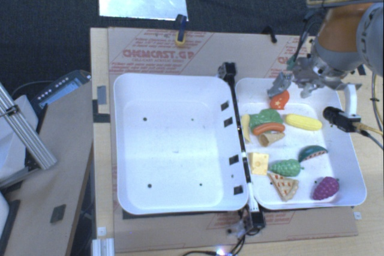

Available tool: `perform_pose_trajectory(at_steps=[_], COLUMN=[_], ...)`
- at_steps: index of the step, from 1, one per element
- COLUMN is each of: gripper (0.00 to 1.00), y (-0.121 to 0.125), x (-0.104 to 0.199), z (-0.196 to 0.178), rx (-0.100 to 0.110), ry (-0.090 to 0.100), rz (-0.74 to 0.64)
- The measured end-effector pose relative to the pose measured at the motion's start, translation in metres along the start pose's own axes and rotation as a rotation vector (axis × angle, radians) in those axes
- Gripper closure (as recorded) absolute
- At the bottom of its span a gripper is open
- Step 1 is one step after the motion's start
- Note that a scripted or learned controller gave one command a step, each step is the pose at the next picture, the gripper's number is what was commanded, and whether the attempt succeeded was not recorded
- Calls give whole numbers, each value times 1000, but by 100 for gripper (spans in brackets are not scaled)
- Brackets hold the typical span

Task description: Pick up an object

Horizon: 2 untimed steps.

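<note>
Camera view: my gripper hovers over a small red-orange toy; its opening I cannot tell. Light, rigid, probably slippery; I'd pinch its middle.

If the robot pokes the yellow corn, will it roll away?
Probably a little. The corn looks long and rounded, lying on its side on the flat floor of the right bin, so a sideways push could roll it. It seems like smooth toy plastic, likely light and stiff, maybe slippery. The gripper is nearby, by an orange piece.
</note>
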State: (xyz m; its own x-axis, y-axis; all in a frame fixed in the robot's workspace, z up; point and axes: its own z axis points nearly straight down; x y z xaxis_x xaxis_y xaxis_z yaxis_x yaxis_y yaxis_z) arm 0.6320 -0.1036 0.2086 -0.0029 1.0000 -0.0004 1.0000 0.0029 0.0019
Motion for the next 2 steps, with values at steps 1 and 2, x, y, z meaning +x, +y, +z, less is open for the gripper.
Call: perform_pose_trajectory(at_steps=[1,2], gripper=[0,0], y=[0,0], x=[0,0], z=[0,0], rx=[0,0], ry=[0,0], rz=[0,0])
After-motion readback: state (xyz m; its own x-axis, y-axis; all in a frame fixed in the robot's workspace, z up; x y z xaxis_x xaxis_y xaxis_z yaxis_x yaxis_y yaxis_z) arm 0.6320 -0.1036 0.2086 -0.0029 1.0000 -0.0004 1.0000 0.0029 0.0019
